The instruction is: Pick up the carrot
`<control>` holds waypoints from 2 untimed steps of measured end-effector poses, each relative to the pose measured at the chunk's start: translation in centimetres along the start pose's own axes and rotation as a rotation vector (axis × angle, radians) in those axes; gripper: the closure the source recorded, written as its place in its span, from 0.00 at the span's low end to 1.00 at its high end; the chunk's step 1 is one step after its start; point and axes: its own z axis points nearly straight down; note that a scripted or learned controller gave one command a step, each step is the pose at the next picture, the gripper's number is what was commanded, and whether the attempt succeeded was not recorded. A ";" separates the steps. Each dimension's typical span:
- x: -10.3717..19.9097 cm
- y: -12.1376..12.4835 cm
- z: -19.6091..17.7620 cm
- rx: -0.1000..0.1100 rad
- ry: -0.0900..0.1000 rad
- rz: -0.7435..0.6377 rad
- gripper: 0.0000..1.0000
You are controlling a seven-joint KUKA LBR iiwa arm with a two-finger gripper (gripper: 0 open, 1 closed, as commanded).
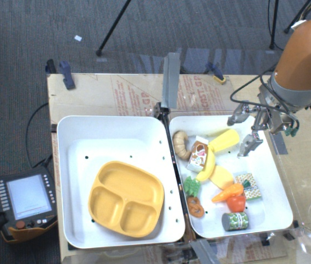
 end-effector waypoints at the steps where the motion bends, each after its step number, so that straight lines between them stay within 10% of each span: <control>1: 10.7 1.4 8.7 -0.002 0.010 0.031 0.00; 2: 13.1 3.3 16.7 -0.001 0.006 0.191 0.00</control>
